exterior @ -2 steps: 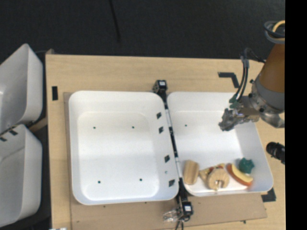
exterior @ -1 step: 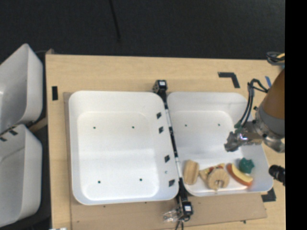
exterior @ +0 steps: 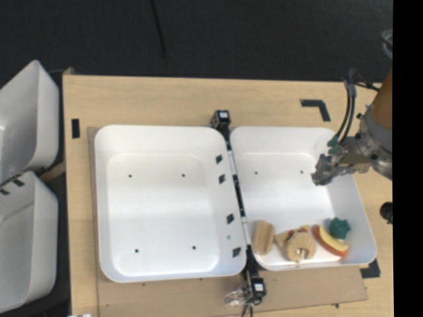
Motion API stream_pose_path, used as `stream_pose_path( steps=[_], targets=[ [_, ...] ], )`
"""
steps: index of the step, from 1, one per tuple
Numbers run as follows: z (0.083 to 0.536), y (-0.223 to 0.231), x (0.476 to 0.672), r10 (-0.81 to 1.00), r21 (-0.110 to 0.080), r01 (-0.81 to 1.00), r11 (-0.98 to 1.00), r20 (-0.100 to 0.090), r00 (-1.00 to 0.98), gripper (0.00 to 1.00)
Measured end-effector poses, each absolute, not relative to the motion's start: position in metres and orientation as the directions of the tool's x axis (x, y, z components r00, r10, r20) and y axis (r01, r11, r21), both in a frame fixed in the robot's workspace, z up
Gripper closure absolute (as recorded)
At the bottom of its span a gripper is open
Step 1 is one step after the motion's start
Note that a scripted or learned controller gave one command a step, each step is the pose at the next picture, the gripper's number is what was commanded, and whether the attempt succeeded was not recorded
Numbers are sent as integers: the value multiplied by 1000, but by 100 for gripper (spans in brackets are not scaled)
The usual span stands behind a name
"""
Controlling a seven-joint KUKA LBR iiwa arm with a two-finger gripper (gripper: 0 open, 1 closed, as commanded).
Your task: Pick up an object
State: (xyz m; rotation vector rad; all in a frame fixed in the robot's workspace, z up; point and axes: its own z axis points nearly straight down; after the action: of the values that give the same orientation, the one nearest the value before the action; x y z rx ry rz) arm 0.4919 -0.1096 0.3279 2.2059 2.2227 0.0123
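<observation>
Camera view: gripper (exterior: 324,172) hangs over right bin (exterior: 277,152), far-right part; jaws' state can't be told. Objects sit along the near wall: wooden block (exterior: 263,236), tan piece (exterior: 295,244), apple slice (exterior: 330,241), green piece (exterior: 340,227). Best to descend on the green piece or apple slice, nearest, toward the near side of the jaws.

Open floor across most of the right bin (exterior: 277,157), above the row of objects. Crowded along its near wall: wooden block (exterior: 263,236), wooden piece (exterior: 297,244), apple slice (exterior: 330,242), green piece (exterior: 340,227), almost touching.
</observation>
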Motion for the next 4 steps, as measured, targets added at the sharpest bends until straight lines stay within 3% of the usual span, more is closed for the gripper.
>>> stream_pose_path(
  steps=[1, 2, 3, 4],
  targets=[
    [194, -128, 488, 1000, -8, 1000, -2, 1, 2, 100],
    [291, -129, 491, 1000, 10, 1000, 3, -3, -3, 100],
    [222, -121, 489, 1000, -3, 1000, 0, 0, 0, 100],
    [225, -121, 490, 1000, 1, 1000, -1, 0, 1, 0]
  ],
)
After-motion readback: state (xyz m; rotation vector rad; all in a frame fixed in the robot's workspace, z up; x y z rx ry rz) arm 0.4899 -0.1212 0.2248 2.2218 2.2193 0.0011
